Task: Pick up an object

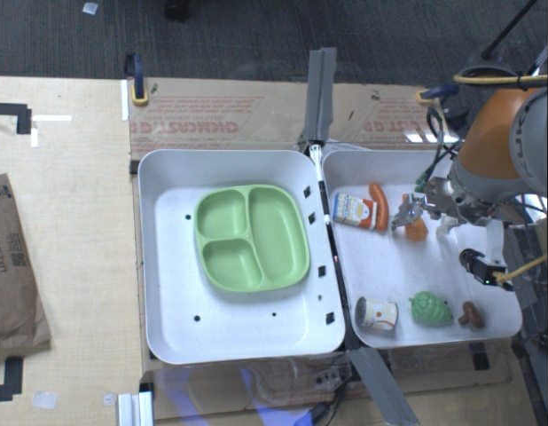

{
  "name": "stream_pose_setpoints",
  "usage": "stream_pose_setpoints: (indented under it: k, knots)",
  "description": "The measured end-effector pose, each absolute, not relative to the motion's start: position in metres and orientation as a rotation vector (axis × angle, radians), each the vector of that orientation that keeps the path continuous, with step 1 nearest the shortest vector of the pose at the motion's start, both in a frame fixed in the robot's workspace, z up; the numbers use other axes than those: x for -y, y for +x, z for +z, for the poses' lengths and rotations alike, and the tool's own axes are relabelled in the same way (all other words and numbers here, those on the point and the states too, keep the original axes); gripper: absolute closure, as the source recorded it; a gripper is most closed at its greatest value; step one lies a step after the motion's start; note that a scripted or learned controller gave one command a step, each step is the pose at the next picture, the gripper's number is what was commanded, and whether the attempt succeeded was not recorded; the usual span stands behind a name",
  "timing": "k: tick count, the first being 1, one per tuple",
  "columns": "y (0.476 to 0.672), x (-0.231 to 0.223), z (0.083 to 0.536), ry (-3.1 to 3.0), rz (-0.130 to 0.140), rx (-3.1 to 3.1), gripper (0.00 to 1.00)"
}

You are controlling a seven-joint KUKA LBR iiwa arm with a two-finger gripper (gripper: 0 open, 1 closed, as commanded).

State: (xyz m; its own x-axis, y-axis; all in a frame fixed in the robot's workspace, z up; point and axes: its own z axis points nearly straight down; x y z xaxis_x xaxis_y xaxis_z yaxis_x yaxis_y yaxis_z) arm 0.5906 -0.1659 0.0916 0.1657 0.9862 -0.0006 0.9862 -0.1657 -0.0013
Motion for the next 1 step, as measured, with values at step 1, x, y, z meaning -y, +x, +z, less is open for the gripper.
stream_pose_setpoints:
  k: [1]
  knots:
    - [0.5904,0.1671,0.1007,-2.401,0.003,2.025,1.0]
